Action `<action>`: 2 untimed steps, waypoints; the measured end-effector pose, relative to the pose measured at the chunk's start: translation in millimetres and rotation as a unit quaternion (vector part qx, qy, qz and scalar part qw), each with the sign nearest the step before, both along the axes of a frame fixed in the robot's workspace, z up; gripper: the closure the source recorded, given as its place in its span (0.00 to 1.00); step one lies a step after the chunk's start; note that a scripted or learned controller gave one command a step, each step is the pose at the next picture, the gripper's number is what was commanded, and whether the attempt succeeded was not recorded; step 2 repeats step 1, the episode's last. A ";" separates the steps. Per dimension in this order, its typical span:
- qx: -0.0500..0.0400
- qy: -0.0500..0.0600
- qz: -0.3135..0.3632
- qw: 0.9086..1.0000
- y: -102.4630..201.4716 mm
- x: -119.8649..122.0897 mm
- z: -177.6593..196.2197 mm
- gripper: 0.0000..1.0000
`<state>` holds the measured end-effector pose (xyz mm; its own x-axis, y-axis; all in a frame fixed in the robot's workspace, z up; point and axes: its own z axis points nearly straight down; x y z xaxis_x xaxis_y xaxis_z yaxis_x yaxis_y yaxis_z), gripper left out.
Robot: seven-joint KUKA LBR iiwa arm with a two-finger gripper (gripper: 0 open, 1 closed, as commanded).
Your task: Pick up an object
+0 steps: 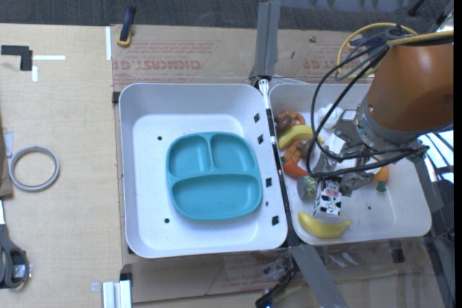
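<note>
The right bin [401,218] holds several toy foods. A yellow banana [323,226] lies by its front wall. Just above it stands a small white carton with black cow spots [330,200]. A green piece [309,187] and an orange piece [293,168] sit to the carton's left, and a second banana [296,135] lies further back. My gripper [329,182] hangs low in the bin, directly over the spotted carton and touching or nearly touching its top. The wrist and cables hide how it stands on the carton.
The left bin [137,177] carries a teal divided plate [214,175]. An orange bit [381,173] and a green speck [380,187] lie right of the gripper. A tape roll [32,168] sits on the bench at far left. The arm's orange band [415,86] covers the right bin's back.
</note>
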<state>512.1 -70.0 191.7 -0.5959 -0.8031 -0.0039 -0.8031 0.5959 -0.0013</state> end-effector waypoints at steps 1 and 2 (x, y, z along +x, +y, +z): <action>0.000 0.001 0.051 0.999 111.2 -18.4 -0.4 1.00; 0.000 0.001 0.051 0.999 111.2 -18.4 -0.4 1.00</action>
